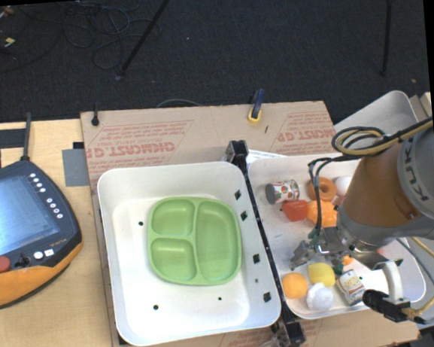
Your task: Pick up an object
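The right bin holds several small objects. A small can lies near its far left, with a red-orange piece just in front of it and an orange ring-shaped item to its right. At the near edge sit an orange ball, a yellow fruit, a white ball and a small printed box. My gripper hangs low over the middle of this bin, just above the yellow fruit and orange ball. The arm's bulk hides the bin's right half.
The left bin holds a green divided plate. A black divider runs between the bins. A tablet-like pendant lies at the far left of the bench. Cables loop above the wrist.
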Controlling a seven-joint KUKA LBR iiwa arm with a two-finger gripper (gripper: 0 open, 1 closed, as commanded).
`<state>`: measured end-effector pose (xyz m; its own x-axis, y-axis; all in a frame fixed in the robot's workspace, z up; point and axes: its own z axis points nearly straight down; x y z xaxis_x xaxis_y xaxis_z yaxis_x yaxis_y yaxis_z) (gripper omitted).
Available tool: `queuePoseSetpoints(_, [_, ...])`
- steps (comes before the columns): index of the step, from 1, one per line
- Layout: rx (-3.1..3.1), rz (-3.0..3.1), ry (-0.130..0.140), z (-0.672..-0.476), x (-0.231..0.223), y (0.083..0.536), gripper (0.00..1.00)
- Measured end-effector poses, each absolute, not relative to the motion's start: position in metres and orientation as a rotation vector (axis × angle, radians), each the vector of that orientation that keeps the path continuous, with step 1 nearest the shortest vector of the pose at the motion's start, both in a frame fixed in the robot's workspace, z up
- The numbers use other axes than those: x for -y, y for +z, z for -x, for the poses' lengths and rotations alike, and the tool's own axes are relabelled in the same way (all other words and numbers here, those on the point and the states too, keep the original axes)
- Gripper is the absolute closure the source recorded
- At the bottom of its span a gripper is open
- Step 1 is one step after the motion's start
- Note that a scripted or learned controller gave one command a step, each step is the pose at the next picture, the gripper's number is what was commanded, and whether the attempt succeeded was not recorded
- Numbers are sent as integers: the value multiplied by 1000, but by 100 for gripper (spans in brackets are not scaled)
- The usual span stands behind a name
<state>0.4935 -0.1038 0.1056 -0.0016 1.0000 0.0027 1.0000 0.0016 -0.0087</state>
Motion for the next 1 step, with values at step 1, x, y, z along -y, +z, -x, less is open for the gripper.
queuePoseSetpoints(1, [2219, 2216, 4, -493, 102, 86, 0])
